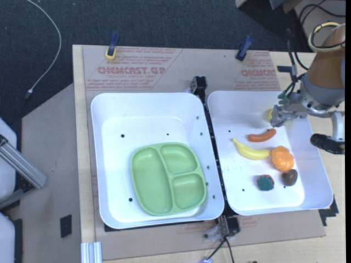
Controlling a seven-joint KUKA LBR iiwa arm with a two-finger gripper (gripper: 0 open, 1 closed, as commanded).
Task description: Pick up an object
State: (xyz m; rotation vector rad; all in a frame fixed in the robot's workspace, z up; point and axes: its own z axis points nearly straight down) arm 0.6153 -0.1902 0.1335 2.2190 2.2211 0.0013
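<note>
The hand (281,114) hangs over the right bin (241,199), near that bin's far right corner, w/ the grey wrist and orange band above it coming in from the desk's right edge; can't tell its state from this angle, and nothing shows as held. Pickable items sit in a loose cluster toward the right bin's mid-right: a small yellow thing (270,114) just beside the hand and partly hidden by it, an orange-red sausage-like piece (262,136) just below, a banana (250,150) toward the bin's centre, an orange toy fruit (282,158) touching the banana's end, a brown lump (290,176) just beside the fruit, and a teal ball (266,183) nearer the bin's front edge. The left bin (109,119) carries a green divided plate (166,177), not relevant here. Judgement: step in hand is the approach/descent. Best bet is prob. the closest item, the yellow thing or the sausage piece, since both lie apart from the crowded fruit group. Do it well: centre over one item only, align across its short axis, come straight down, keep clear of the bin wall. Risk: a nudge knocks the sausage piece into the banana.
</note>
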